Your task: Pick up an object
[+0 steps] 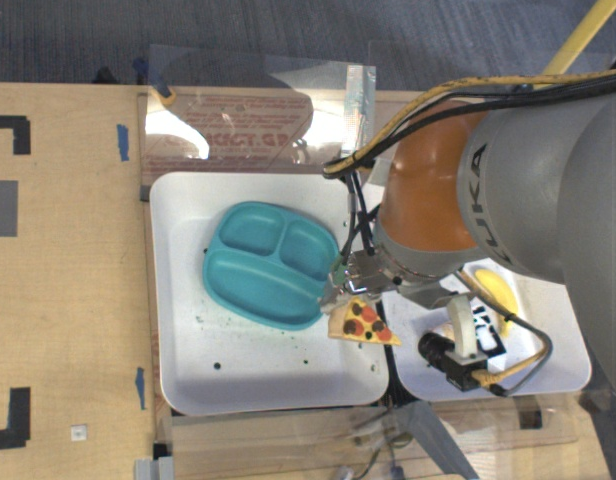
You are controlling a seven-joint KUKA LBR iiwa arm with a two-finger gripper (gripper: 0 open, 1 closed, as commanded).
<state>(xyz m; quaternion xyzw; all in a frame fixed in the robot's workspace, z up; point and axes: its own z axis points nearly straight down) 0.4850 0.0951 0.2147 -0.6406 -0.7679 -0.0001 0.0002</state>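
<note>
we see the gripper low over the right edge of the left bin, at the rim of the teal divided plate and just above the toy pizza slice; whether it is open or closed we cannot tell. the plate looks like stiff, smooth moulded plastic, light but wide, so we judge its thin rim the best hold. the slice, a flat wedge with painted toppings, seems light and rigid, best pinched across its edges.
</note>
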